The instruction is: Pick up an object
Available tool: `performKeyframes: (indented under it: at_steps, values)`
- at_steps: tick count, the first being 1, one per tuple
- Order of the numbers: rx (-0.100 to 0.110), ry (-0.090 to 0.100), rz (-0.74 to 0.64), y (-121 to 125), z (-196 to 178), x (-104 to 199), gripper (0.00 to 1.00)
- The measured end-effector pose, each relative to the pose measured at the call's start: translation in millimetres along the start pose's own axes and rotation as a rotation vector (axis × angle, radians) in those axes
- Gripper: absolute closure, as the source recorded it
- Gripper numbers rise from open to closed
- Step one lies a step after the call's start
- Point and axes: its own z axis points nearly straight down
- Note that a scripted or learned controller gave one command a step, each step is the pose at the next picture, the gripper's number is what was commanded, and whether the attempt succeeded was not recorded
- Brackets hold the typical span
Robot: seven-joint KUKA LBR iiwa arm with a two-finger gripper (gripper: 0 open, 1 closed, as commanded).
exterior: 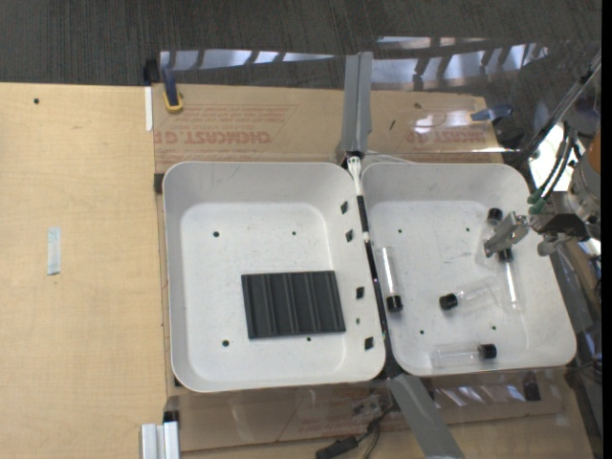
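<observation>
**Gripper low over right bin, nothing visibly held**

Camera view: gripper (504,237) at right bin (421,357) upper right, likely lining up a grab; jaw state unclear. Clear vials (464,299) scattered centre-right; black ridged tray (292,304) in left bin (191,352).

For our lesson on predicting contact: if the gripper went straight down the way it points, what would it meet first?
Most likely the clear tube lying just below the gripper in the right bin, or the bin floor beside it. Height is hard to judge from this slanted view.
</observation>
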Motion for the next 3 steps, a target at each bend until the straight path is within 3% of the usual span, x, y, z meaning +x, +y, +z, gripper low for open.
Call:
performKeyframes:
  at_steps: [1, 2, 3]
  values:
    - [-0.002, 0.0, -0.067, -26, 8, -60, 0.0]
    - [-0.004, -0.002, -0.211, -25, -123, -69, 0.0]
    - [-0.004, -0.004, -0.211, -24, -131, -69, 1.0]
